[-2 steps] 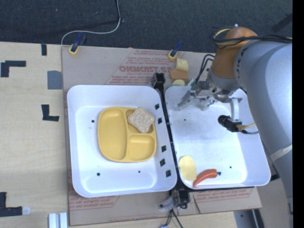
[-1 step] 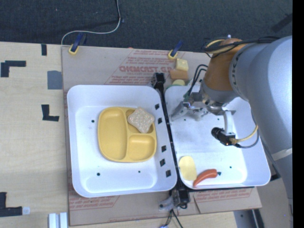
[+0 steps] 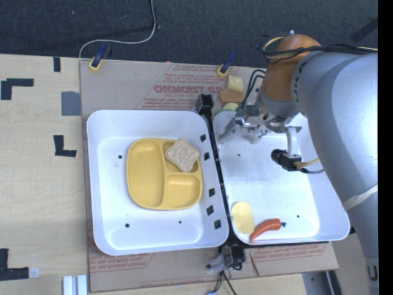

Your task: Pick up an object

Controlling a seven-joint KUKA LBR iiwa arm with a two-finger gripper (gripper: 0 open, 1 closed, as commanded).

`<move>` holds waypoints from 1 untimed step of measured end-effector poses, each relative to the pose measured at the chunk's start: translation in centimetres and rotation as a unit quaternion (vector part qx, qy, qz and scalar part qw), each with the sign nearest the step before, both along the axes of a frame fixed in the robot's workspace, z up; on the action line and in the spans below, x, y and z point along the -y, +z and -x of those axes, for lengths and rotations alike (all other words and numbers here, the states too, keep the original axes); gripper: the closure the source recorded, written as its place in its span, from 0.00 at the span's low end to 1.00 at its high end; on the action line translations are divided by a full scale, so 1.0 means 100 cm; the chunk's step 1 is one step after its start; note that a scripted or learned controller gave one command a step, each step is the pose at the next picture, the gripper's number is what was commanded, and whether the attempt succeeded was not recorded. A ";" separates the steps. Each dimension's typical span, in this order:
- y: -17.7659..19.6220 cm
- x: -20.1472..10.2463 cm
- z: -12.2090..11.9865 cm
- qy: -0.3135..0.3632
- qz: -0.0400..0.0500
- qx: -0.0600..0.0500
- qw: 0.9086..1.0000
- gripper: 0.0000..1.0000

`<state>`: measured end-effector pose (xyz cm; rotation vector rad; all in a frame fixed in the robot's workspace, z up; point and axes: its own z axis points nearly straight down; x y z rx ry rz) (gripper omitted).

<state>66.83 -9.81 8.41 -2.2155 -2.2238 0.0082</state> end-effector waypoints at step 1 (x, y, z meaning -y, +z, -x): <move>0.010 -0.001 0.000 -0.001 0.000 0.002 1.000 1.00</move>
